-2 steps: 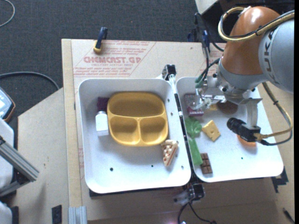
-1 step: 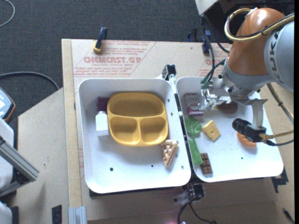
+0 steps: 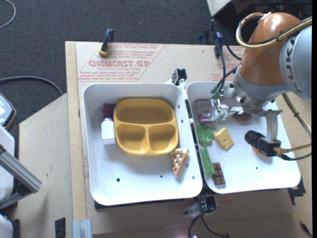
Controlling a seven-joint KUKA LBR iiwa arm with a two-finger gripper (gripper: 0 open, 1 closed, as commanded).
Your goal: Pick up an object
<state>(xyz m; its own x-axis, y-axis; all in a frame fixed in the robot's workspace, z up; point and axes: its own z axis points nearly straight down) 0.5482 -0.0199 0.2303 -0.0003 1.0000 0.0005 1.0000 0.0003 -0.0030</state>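
Gripper (image 3: 216,112) low over far-left corner of right bin (image 3: 257,180), above a dark red item (image 3: 202,105); grasp state cannot be told.

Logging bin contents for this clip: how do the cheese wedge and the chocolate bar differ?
The cheese wedge is yellow and triangular; the chocolate bar is brown, rectangular and segmented. The cheese wedge lies mid-bin, the chocolate bar at the near edge beside the green piece. Both lie loose in the right bin.

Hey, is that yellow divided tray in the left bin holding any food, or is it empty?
Empty. All three compartments of the yellow tray show bare yellow plastic. The pie slice lies outside it on the left bin floor, beside its lower right corner.
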